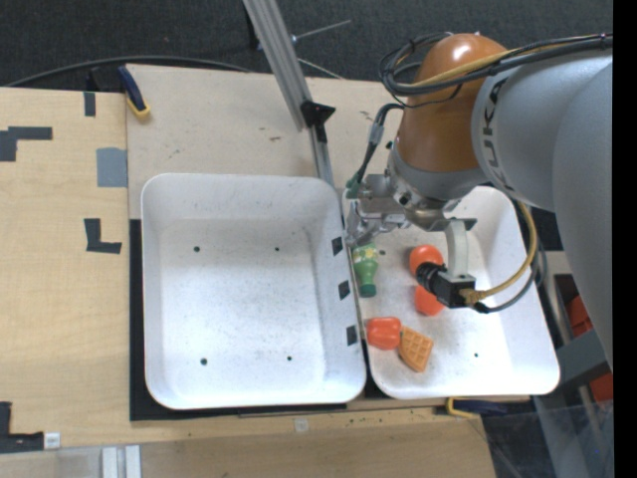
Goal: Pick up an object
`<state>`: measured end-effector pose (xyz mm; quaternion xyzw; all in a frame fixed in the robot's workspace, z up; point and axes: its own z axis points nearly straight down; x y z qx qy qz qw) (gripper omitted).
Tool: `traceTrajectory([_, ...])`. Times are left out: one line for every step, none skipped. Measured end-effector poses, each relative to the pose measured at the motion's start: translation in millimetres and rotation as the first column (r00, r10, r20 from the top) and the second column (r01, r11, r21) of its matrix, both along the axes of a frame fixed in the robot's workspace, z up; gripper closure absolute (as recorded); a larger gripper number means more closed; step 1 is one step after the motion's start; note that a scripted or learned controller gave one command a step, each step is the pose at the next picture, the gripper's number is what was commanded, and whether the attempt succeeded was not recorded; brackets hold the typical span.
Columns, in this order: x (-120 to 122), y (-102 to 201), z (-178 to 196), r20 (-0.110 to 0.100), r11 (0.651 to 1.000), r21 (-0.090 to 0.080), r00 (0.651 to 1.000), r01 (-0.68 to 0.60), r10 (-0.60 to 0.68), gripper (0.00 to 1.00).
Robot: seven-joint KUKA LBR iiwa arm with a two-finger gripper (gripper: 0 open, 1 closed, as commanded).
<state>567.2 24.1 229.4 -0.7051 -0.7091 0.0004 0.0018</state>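
a pale wooden bench (60, 267) with grey tape marks carries two shallow white bins side by side, the left bin (159, 267) bare inside and the right bin (518, 357) holding a handful of toy foods. the grey arm with its orange band (448, 98) reaches in from three o'clock and hangs over the right bin's upper part, its gripper (366, 229) low near the wall shared with the left bin, at about ten o'clock within the right bin. just below it, toward six o'clock, lies a green and yellow toy vegetable (366, 270), apparently corn-like; an orange-red carrot-shaped piece (426, 277) sits toward the bin's centre, and an orange pepper-like piece (383, 333) touches a waffle-patterned wedge (416, 350) near seven o'clock. whether the gripper is spread or closed i cannot tell, and nothing is visibly lifted. i judge the pick not yet made: the descent looks aimed at the green toy, with grasp and lift left.
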Motion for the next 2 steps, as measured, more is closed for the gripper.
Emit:
traceTrajectory([-26.0,44.5,8.8,-0.001,1.0,0.0,1.0,-0.001,0.001,1.0])
traceTrajectory([-25.0,41.1,8.3,0.0,1.0,-0.002,1.0,0.004,-0.004,0.0])
